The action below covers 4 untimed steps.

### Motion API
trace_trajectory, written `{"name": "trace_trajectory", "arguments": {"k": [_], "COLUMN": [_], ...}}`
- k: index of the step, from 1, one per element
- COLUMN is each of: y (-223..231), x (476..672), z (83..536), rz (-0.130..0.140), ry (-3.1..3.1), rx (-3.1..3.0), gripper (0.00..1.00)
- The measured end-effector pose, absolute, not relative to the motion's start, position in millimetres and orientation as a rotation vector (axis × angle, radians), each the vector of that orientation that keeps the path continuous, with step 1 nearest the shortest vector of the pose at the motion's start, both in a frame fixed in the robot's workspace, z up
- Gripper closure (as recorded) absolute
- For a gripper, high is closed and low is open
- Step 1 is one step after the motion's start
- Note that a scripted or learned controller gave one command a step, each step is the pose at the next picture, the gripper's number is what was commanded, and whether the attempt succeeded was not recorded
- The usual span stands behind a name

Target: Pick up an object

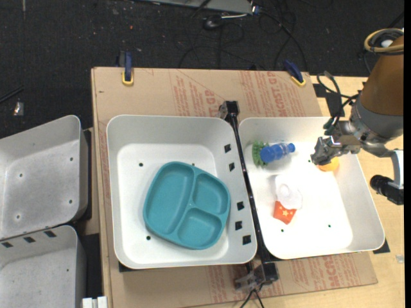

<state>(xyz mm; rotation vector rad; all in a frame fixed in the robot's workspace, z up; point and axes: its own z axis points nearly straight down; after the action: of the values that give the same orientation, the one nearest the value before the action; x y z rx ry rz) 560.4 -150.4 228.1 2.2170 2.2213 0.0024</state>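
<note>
My gripper (324, 156) hangs over the far right part of the right bin (359, 233), directly above a small yellow-orange object (330, 166) that peeks out below it. A blue bottle (278, 151) lies against a green spiky item (258, 153) at the bin's far left. A white cup-like object (288, 194) with a red piece (283, 212) lies near the bin's middle. The gripper's fingers are too dark and small to read.
A teal divided plate (186, 204) fills much of the left bin (122, 172). A black divider (239, 172) runs between the bins. Spare white bins (38, 172) sit off the bench at left. Blue and yellow clamps (127, 69) hold the cardboard's far edge.
</note>
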Motion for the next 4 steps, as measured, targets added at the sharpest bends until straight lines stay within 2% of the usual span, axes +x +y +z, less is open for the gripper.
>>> {"name": "trace_trajectory", "arguments": {"k": [1,3,4], "y": [-100.6,-10.0,37.1], "x": [550.1,521.6,518.3], "z": [238.8,222.8,224.7], "rz": [0.002,-0.001,0.001], "ry": [2.23,2.232,2.232], "rx": [2.214,2.215,2.213], "gripper": [1.0,1.0,1.0]}}
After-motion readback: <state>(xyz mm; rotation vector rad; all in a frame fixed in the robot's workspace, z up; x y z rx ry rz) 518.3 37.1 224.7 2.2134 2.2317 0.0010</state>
